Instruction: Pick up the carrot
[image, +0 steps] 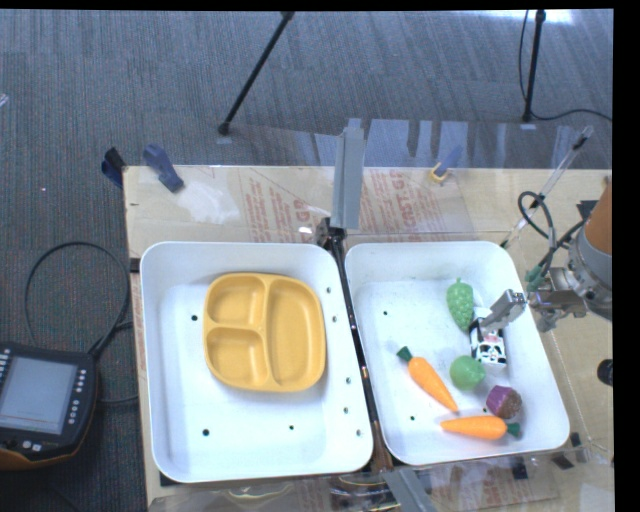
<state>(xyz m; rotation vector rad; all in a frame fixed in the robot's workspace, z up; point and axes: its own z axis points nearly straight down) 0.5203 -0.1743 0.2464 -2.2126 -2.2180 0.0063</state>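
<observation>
Two orange carrots lie in the right bin (400, 265). One carrot (434, 384) lies aslant at the bin's middle, its green top toward the upper left. The other carrot (476, 427) lies flat near the front wall, with its green top pointing right. My gripper (489, 346) hangs low over the right half of this bin, up and to the right of the slanted carrot and apart from it. Its black-and-white tip sits just above a round green fruit (466, 372).
A bumpy green vegetable (460, 303) lies behind the gripper and a purple item (504, 402) in front of it. The left bin (170, 400) holds a yellow three-compartment plate (266, 331). Cables run by the arm at the right.
</observation>
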